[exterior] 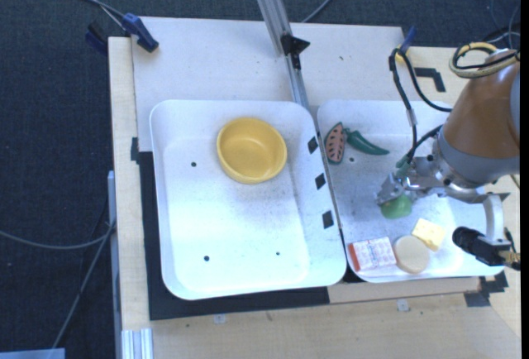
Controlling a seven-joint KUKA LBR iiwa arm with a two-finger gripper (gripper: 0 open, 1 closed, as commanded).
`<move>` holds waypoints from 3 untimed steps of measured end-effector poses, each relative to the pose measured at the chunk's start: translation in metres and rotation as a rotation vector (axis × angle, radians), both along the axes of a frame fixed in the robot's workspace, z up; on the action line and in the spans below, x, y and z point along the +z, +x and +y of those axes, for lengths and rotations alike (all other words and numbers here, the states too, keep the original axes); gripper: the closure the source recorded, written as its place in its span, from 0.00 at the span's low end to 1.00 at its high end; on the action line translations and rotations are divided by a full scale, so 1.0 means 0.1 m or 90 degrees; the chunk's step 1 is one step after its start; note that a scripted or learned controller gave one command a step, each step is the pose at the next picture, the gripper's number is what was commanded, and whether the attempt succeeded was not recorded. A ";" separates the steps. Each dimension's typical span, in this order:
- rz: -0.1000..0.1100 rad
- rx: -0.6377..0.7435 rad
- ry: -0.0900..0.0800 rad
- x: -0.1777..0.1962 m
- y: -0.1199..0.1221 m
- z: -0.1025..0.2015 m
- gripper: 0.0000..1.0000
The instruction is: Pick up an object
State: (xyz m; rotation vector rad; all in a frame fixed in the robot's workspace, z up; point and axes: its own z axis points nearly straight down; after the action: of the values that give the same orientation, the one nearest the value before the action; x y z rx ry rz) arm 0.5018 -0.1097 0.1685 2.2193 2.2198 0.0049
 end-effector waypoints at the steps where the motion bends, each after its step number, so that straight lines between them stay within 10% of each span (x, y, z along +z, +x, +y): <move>1: -0.001 0.001 0.001 0.65 0.03 0.04 1.00; 3: -0.001 0.002 -0.001 1.09 0.30 0.48 1.00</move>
State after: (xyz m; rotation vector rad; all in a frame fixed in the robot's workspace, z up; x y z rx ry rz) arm 0.5315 -0.0616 0.2773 2.2155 2.2214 0.0051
